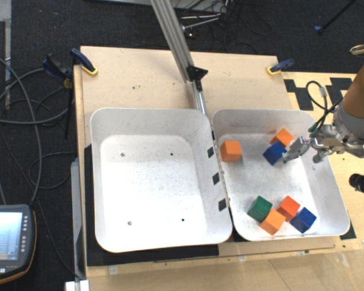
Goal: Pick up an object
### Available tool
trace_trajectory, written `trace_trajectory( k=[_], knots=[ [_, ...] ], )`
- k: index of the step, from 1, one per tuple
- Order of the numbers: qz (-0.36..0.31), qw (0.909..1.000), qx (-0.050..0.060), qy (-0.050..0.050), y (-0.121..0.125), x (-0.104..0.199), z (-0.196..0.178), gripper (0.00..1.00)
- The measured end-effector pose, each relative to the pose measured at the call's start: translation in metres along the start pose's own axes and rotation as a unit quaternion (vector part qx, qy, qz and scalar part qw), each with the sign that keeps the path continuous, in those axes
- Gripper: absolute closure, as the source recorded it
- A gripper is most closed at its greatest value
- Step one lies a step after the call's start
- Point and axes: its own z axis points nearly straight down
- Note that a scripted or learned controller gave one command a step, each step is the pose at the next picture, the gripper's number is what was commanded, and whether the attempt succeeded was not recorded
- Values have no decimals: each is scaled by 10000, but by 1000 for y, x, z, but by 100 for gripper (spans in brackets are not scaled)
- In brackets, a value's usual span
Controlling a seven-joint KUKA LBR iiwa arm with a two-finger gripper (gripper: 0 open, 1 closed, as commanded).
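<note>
The right bin (327,180) holds several small blocks. An orange block (230,150) sits alone near the bin's left wall. At the back, a second orange block (284,137) touches a blue block (273,154). Near the front lie a green block (259,208), two orange blocks (273,222) (288,206) and another blue block (303,219), packed together. My gripper (305,153) hangs low at the bin's right side, just right of the back blue block. It is open, with nothing between its fingers; the left fingertip (292,151) is close to that blue block.
The left bin (103,162) lies beside the right one, and a raised divider (218,174) separates them. A metal pole (173,32) slants in from the top to the bins' back edge. Cables and a tablet (6,241) lie off the bench at left.
</note>
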Motion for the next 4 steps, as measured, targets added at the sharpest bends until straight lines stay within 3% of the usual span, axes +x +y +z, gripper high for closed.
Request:
trace_trajectory(
  k=[1, 2, 3, 4],
  knots=[
    [-5, 10000, 1, 4, -4, 4, 45, 0],
    [-8, 10000, -34, -7, -2, 4, 31, 100],
    [-20, 10000, -61, -16, 0, 6, -33, 100],
    [-17, 10000, -33, -8, 0, 6, -29, 100]
  ],
)
